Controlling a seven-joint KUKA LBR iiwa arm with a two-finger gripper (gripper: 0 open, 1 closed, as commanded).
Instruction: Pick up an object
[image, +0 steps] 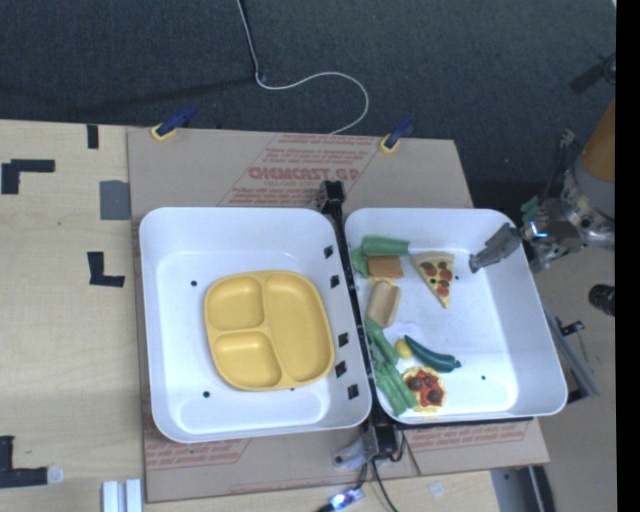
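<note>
The arm sits at the right edge of the frame, its claw (487, 254) poised over the upper right rim of the right bin (520, 330). Whether the claw is open or closed cannot be told from this slant, and nothing shows between its tips. The step in hand looks like the approach, with no object yet chosen or touched.

The nearest candidate is the pizza slice (436, 276), a small flat wedge with red dots, lying just left of the claw in the upper part of the right bin. Next, the claw would need to travel left and down over it. Being thin and flat, it may be hard to pinch.

The left bin (170, 330) carries a yellow divided plate (268, 330)
</note>
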